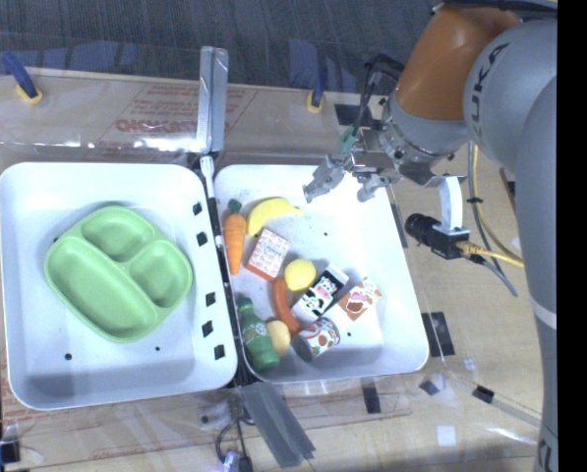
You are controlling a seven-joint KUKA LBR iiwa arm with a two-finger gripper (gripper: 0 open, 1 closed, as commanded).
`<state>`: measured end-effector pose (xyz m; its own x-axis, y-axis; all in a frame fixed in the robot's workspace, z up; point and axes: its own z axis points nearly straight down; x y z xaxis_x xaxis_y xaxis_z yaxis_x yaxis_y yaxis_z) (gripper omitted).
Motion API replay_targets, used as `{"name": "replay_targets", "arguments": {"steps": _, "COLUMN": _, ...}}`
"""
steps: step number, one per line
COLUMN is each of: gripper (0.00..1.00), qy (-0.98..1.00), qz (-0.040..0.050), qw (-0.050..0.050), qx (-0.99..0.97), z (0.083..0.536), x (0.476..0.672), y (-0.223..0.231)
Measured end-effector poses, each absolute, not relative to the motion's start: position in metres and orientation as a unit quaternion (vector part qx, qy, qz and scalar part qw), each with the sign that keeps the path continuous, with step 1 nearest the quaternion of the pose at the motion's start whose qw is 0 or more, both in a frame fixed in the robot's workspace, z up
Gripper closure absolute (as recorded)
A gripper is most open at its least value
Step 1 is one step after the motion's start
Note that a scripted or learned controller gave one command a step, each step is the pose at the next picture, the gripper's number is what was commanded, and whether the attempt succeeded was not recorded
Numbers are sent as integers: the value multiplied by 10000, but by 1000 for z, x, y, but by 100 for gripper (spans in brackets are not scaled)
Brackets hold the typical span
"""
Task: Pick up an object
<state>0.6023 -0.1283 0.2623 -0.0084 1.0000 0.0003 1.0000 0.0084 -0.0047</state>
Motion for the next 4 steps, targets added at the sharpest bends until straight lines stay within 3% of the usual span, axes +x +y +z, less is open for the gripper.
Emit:
{"name": "replay_targets", "arguments": {"steps": 1, "gripper": 0, "qy": -7236, "qz": 20, "qw": 18, "qx": -6902, "z": 131, "x": 624, "y": -135}}
{"name": "replay_targets", "arguments": {"steps": 2, "gripper": 0, "qy": -7207, "qz": -22, "qw": -33, "qx": -6933, "z": 98, "x": 607, "y": -130}}
{"name": "replay_targets", "arguments": {"steps": 3, "gripper": 0, "qy": -7103, "qz": -32, "qw": -37, "qx": -7039, "z": 98, "x": 555, "y": -114}}
{"name": "replay_targets", "arguments": {"steps": 4, "gripper": 100, "qy": -7127, "qz": -45, "qw": -41, "qx": -7014, "z": 108, "x": 557, "y": -112}}
